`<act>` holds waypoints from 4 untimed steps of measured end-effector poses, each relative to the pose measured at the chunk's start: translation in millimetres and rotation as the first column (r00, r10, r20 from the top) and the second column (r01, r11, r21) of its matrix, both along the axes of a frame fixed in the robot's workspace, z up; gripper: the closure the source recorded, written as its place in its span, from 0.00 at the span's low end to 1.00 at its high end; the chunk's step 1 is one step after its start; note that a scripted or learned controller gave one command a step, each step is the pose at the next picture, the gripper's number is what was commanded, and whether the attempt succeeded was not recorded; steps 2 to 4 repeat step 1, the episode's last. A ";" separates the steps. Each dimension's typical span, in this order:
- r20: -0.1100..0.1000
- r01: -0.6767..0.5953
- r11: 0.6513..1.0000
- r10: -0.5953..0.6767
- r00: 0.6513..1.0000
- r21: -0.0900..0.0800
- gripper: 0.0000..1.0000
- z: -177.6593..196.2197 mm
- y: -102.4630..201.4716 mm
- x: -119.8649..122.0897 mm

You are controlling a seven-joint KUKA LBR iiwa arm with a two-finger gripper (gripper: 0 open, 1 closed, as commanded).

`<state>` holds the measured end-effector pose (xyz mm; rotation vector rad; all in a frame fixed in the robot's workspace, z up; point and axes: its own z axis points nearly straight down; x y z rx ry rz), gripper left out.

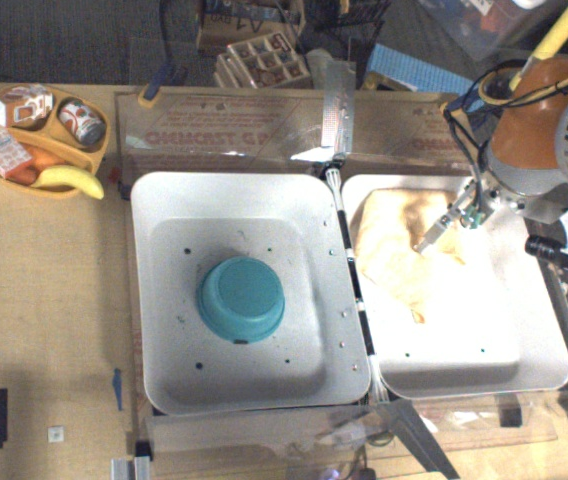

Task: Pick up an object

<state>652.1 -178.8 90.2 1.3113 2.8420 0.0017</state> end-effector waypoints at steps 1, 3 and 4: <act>-0.002 0.220 0.975 -0.220 0.975 0.003 0.00 0.3 70.1 4.9; -0.002 0.220 0.975 -0.220 0.975 0.003 0.00 0.3 70.1 4.9; -0.002 0.220 0.975 -0.220 0.975 0.003 0.00 0.3 70.1 4.9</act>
